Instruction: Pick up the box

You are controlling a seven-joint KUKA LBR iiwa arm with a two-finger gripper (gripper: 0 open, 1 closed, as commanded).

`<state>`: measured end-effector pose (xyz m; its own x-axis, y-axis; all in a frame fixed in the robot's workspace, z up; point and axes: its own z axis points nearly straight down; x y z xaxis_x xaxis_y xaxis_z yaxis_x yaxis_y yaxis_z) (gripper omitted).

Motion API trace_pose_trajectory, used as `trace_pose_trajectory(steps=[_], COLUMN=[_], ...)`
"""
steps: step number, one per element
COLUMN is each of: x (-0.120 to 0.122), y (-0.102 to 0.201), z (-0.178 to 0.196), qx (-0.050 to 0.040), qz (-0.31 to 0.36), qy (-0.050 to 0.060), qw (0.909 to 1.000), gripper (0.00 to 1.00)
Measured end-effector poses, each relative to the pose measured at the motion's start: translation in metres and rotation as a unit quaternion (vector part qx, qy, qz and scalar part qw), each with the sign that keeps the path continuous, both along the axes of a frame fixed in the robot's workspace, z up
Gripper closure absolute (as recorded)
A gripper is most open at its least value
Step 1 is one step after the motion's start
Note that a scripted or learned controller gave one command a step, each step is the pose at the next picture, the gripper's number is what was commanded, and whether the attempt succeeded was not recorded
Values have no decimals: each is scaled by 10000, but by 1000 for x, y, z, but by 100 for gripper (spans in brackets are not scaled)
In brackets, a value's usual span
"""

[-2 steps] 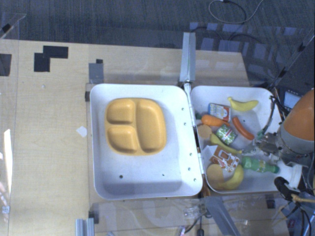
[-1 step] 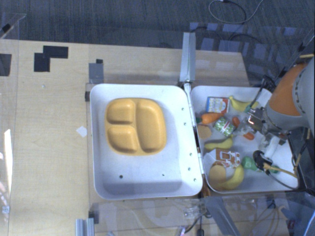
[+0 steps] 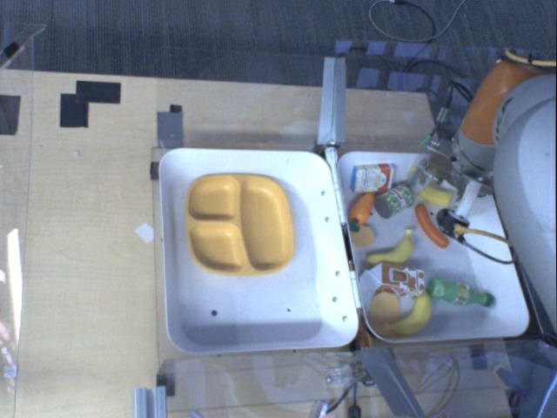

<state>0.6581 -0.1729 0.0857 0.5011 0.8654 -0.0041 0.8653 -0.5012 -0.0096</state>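
Observation:
A small white box with blue and red print (image 3: 372, 178) lies at the far left corner of the right bin (image 3: 513, 320). A second flat white carton with brown print (image 3: 402, 279) lies nearer the front, beside a banana. My gripper (image 3: 427, 179) hangs low over the far side of that bin, to the right of the printed box and just past a grey-green can (image 3: 394, 200). Nothing can be seen held in it.
The right bin also holds a carrot (image 3: 362, 207), a red sausage (image 3: 432, 225), two bananas (image 3: 393, 251) (image 3: 412, 317), a green bottle (image 3: 457, 293) and a round bun (image 3: 383, 306). The left bin (image 3: 261, 320) bears a yellow divided plate (image 3: 240, 222). A cable (image 3: 483, 238) trails from the wrist.

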Motion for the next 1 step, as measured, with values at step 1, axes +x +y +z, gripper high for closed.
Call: trace_pose_trajectory(steps=[1], x=[-35], y=[21], z=[3], qx=[-1], qz=[476], qy=[-37], qw=[9989], gripper=[0])
